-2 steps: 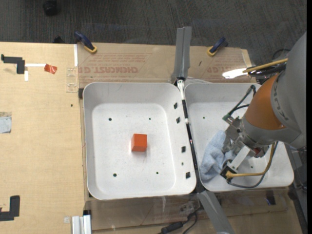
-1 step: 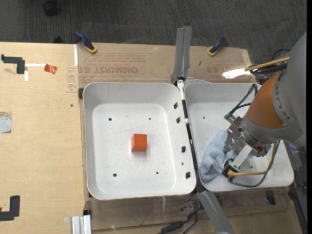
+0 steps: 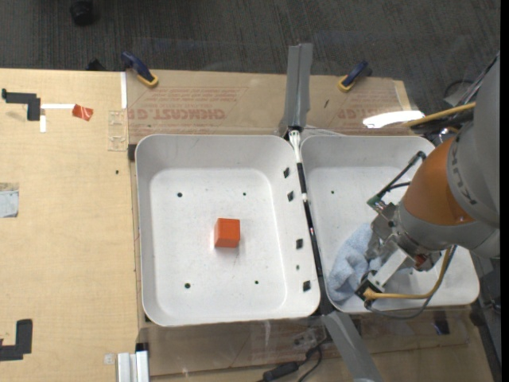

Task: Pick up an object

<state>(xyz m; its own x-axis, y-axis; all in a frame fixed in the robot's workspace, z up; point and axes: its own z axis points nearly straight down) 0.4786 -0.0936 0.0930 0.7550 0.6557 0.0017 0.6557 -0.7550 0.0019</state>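
The arm is low in the right bin (image 3: pixel 445 153), its gripper (image 3: pixel 380 267) against a crumpled grey cloth (image 3: pixel 347 263) at the near left corner. I cannot tell the gripper's state. This looks like the grasp step; next, a lift would test it.

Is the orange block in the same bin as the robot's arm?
No, the orange block sits alone in the left bin, while the arm reaches into the right bin by a grey cloth.
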